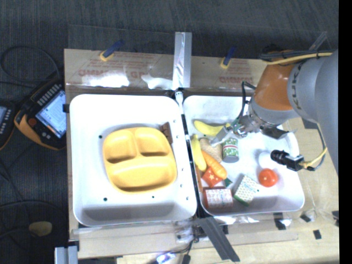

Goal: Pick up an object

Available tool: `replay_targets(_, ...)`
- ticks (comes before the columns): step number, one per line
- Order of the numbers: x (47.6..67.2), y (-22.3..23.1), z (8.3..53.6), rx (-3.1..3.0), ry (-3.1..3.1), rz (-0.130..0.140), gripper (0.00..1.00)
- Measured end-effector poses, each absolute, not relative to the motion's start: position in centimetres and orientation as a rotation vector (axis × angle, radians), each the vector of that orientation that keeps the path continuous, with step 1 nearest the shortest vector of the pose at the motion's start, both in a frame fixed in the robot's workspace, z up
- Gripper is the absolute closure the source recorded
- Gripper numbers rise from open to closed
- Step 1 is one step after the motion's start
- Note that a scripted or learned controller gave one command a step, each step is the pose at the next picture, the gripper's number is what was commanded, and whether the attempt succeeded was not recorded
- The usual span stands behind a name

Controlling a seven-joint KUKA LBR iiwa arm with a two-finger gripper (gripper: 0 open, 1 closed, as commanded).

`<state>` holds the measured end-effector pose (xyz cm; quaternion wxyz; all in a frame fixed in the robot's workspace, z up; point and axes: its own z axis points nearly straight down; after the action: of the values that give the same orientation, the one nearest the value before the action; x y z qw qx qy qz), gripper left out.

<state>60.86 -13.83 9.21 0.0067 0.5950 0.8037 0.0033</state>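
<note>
My worktop (308, 224) stands on dark grey carpet (165, 10). Its far edge carries a clear plastic sheet (132, 70) held by blue and yellow clips (111, 49). At the left, black cables (16, 56) trail to an orange-edged handheld pendant (47, 114) lying on the floor.

grey arm (322, 87), orange band (274, 88), black cable along its top.

tray (139, 158) in L bin (82, 147) | can (230, 149), tomato (267, 177) in R bin (294, 194)
</note>
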Motion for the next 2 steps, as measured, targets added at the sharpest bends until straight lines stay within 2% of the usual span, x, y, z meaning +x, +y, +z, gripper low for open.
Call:
replay_targets(1, 61.03, -13.67, 10.31, 1.861, 2.514, 0.019, 1.0)
replay_targets(2, 60.95, -13.66, 10.18, 1.863, 2.516, 0.017, 0.0)
